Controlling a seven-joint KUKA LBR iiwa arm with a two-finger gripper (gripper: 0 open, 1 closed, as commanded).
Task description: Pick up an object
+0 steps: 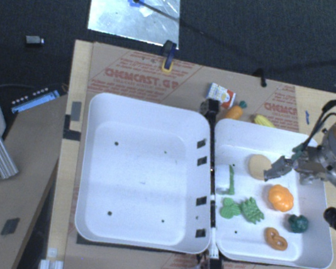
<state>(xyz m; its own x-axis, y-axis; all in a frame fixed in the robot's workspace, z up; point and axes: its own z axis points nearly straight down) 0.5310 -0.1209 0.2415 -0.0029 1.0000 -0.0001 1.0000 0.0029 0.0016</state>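
The right bin (325, 189) holds several small toys: a beige round piece (258, 165), an orange pumpkin-like piece (280, 198), a dark teal piece (297, 223), a brown pretzel (276, 239), two green leafy pieces (241, 209) and a pale green angled strip (230, 181). My gripper (292, 172) hangs over the back of this bin, just above the orange piece and to the right of the beige one. Its fingers are spread open and hold nothing. One dark fingertip (273, 171) points toward the beige piece.
The left bin (142, 171) lies beside the right one, with black clips along the shared rim (212, 170). Behind the bins, on the cardboard, lie a white and red packet (220, 95), a small carrot (234, 112) and a yellow piece (263, 121). A clamp (167, 57) sits at the bench's back edge.
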